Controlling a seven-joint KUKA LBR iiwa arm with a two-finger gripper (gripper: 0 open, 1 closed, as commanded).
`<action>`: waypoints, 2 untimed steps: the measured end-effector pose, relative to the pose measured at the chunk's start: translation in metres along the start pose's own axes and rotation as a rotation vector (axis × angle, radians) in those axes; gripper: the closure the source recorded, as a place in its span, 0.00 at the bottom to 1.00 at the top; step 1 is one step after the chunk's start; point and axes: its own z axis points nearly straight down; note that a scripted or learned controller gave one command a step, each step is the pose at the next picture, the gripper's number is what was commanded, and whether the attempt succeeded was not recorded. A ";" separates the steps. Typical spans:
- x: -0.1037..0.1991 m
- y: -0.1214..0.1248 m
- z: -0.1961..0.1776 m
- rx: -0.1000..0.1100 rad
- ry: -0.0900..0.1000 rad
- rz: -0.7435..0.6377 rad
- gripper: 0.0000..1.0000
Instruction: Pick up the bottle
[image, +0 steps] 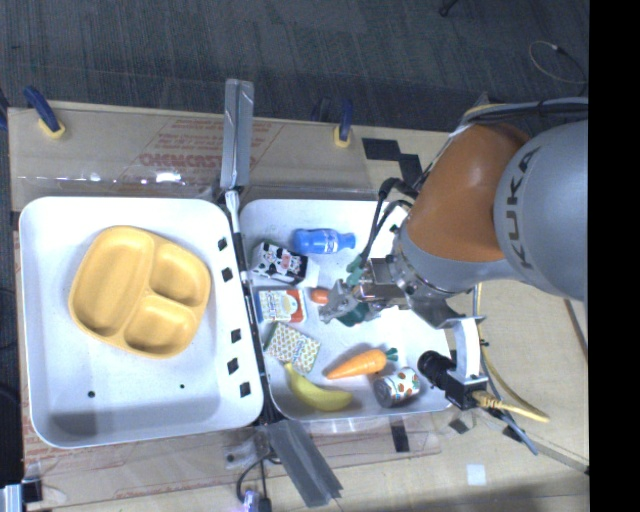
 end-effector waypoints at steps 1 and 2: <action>0.074 0.000 0.006 0.002 -0.001 0.083 1.00; 0.188 -0.002 0.002 0.000 -0.003 -0.043 1.00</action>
